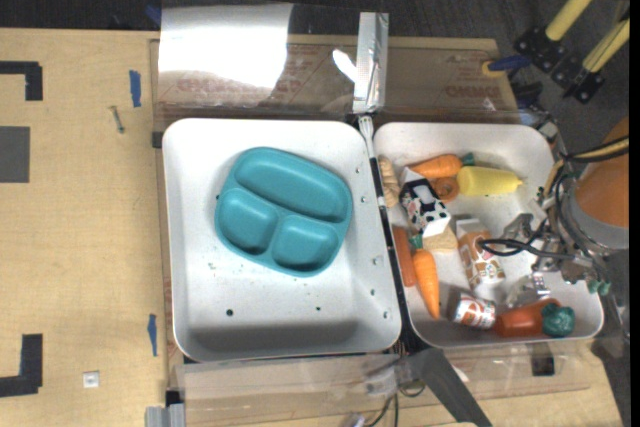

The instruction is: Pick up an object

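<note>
The gripper hangs low over the cluttered right white bin (toy food), poised to pick; its grip state I cannot tell.

Farthest from the tool, the table looks like matt, pale wood. The left bin is smooth white plastic with a faint sheen, and its teal divided tray glossy plastic. Beside the tool, toy carrots look smooth plastic.

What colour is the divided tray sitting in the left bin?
Teal blue, seen clearly in the camera view: the divided tray in the left bin.
</note>
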You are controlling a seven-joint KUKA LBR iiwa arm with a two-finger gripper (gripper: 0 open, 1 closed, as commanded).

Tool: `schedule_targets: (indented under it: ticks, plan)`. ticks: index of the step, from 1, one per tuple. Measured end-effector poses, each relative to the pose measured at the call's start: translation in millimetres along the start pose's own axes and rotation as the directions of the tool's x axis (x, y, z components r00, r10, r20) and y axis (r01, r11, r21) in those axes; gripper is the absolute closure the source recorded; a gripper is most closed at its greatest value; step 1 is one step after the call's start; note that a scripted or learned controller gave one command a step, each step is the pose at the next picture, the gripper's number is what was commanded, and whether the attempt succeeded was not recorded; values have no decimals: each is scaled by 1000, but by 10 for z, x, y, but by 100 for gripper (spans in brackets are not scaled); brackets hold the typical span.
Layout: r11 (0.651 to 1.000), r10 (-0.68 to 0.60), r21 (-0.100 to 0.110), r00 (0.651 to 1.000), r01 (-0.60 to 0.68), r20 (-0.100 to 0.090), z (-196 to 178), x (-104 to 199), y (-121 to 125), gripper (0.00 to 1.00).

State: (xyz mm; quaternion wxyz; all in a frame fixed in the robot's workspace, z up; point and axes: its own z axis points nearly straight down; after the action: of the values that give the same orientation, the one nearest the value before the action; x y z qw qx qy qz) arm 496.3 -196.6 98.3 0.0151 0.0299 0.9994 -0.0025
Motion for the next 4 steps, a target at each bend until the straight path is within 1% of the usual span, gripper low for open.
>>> schedule_targets:
  ticks: [1,2,3,4]
  plan:
    - [999,-48,-4,999,47,-13,80,146,559,0]
    - [981,-196,-5,980,196,-18,-693,128,108,0]
    - [952,-305,-13,952,304,-17,101,-27,-235,0]
    - [952,-307,-6,952,307,-8,-17,-63,-233,100]
